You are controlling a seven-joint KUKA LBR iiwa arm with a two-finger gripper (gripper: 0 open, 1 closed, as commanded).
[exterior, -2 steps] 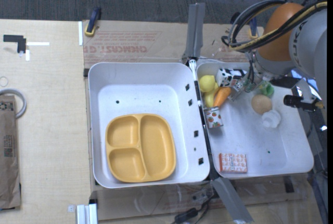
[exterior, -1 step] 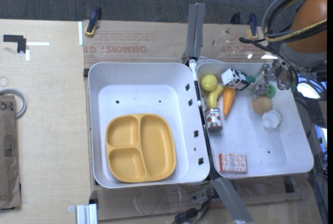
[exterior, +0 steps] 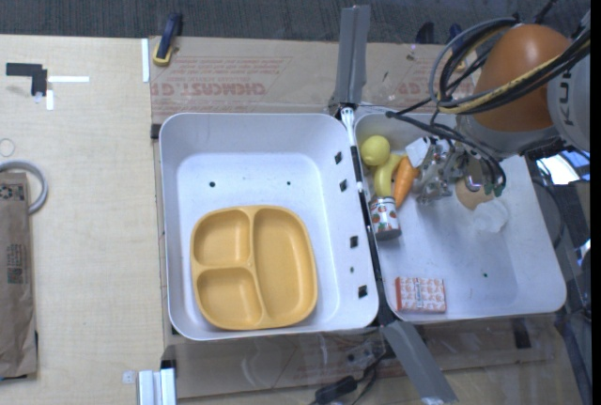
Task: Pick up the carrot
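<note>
the gripper hangs just right of the carrot, which leans on a yellow fruit; finger state cannot be told.

The small orange carrot is lying hemmed in near the right white bin's left wall — two round yellow fruits are pressing against its left side, and a small printed can is sitting just below. The grey metal two-finger gripper is crowding its right side. Open floor is spreading lower right, broken by a flat red-and-white packet.
</note>
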